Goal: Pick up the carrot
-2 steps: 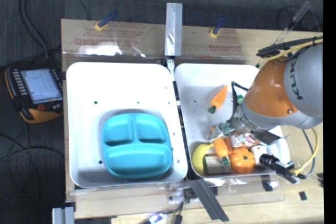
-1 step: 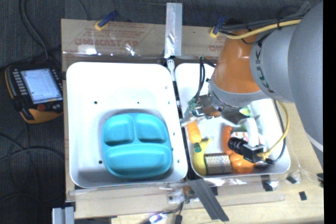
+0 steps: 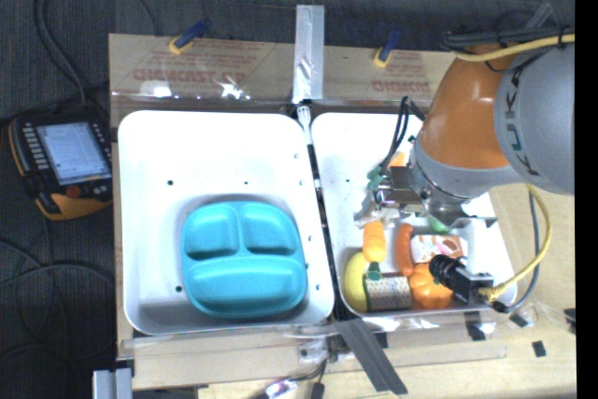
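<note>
orange and broad, the arm's wrist band [image 3: 472,112] bulges up toward the lens above the right bin [image 3: 346,140], with smooth grey casing at its 3 o'clock side. below it the gripper [image 3: 400,199] hangs over a huddle of toys at the bin's 6 o'clock end; whether it is apart or together cannot be told, as the wrist hides it. the carrot [image 3: 403,247] is a slim, smooth orange stick just under the gripper, lying between a stubby yellow-orange piece [image 3: 374,242] at its 9 o'clock and a white carton [image 3: 439,247] with red print at its 3 o'clock. its long axis runs from 12 to 6 o'clock; which end is the tip cannot be made out. further toward 6 o'clock sit a round yellow fruit [image 3: 354,278], a ribbed brownish can [image 3: 386,292] lying on its side and a glossy orange lump [image 3: 428,287]. the left bin [image 3: 159,154] holds a turquoise plastic tray [image 3: 245,259] with rounded corners and three hollows.
</note>
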You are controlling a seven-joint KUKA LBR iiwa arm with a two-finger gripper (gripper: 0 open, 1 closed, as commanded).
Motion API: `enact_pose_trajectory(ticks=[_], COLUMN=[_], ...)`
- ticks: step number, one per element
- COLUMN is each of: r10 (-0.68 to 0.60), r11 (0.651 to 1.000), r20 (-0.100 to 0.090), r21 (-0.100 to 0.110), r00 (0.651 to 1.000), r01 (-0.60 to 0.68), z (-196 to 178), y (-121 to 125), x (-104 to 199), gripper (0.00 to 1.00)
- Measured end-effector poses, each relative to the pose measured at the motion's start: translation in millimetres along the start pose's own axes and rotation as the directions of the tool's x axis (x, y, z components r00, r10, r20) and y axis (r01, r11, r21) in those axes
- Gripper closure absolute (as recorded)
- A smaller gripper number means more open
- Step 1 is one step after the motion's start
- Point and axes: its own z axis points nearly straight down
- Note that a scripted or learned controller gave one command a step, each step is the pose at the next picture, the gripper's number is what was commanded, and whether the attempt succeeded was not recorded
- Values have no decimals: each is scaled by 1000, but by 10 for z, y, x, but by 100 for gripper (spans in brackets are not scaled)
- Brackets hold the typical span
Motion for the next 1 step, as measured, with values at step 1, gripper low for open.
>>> enact_pose_trajectory(ticks=[1], r10=[-2], r11=[1000], r20=[2], r21=[6], r00=[1000], r01=[2], z=[-70], y=[-2], x=[3], gripper=[100])
